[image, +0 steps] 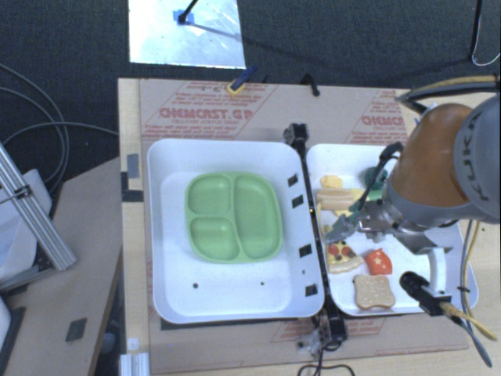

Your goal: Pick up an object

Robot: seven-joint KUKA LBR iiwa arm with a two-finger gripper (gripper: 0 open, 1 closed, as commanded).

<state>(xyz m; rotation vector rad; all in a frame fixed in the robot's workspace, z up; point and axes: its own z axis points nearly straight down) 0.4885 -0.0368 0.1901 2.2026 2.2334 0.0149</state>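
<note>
The grey two-finger gripper (342,227) is seen low in the right white plastic bin (344,161), just above a flat pizza-slice toy (341,257). Its opening cannot be told. A green 3-compartment plate (233,216) is held by the left bin (168,210).

- The grey arm (438,171) with the orange band reached in from the right.
- The gripper (341,227) pointed down-left; its fingers looked slightly apart, holding nothing.
</note>
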